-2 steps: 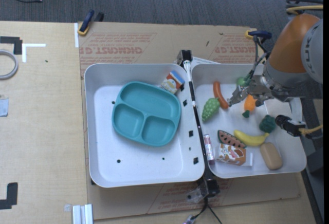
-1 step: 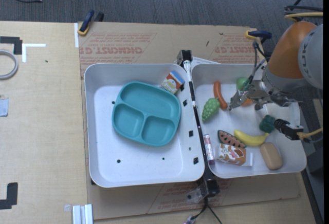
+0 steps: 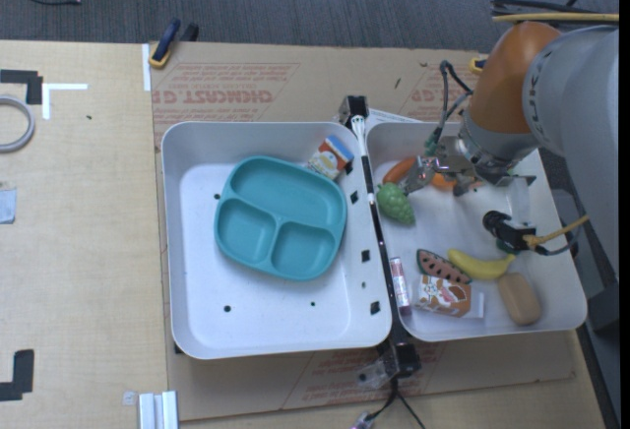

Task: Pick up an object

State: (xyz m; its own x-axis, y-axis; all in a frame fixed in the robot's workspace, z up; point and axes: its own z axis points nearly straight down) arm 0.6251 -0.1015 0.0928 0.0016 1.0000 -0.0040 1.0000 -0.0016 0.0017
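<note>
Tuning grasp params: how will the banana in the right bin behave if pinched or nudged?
The banana is curved and smooth-skinned, so it may pivot or slip rather than slide straight. It looks like a toy, probably light and stiff. It touches a flat slice-shaped piece and lies near the tan oval, so a nudge could shift those too.

You've got two white bins: left bin (image 3: 197, 319), right bin (image 3: 561, 319); one teal divided plate (image 3: 281, 217); one small packet (image 3: 330, 157); one banana (image 3: 480, 265); one green broccoli (image 3: 396, 203); one carrot (image 3: 402, 168); one potato-like lump (image 3: 520, 299); one snack pouch (image 3: 445, 294); one watermelon slice (image 3: 443, 267).
</note>
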